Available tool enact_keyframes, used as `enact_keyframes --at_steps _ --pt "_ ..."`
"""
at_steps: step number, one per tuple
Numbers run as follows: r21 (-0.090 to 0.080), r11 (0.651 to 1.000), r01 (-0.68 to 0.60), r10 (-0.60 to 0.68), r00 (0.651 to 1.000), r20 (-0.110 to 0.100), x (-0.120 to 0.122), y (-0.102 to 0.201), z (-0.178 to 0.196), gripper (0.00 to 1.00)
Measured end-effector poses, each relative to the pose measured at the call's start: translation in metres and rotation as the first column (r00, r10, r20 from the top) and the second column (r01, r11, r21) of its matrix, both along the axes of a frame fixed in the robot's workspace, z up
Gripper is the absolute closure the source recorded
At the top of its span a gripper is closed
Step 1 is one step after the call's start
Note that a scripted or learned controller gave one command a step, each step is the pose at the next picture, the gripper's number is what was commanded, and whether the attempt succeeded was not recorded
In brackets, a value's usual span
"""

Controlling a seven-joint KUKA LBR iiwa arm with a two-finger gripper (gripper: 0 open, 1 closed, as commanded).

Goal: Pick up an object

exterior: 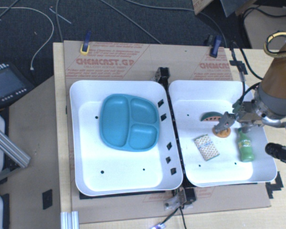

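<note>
Pincer spread cannot be told as it is poised over the orange disc; nothing is seen lifted yet.

Single fixed view, mounted above bench, looking down at slant. Far edge of bench at top of frame, near edge at bottom. Moderate distance: takes in both white bins, left bin and right bin, plus surrounding floor and cables. Arm enters at right edge.
</note>
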State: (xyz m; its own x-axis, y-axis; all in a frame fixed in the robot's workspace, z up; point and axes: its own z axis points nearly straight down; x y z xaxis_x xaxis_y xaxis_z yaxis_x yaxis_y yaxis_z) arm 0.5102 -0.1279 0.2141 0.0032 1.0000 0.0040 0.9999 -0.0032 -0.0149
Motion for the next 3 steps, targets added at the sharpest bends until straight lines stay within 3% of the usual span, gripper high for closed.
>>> enact_keyframes --at_steps 1,3 --pt "-0.002 1.000 -0.003 0.003 1.000 0.013 0.003 0.000 0.006 0.00" --pt "-0.001 1.000 -0.003 0.003 1.000 0.007 0.006 0.002 -0.099 0.00"
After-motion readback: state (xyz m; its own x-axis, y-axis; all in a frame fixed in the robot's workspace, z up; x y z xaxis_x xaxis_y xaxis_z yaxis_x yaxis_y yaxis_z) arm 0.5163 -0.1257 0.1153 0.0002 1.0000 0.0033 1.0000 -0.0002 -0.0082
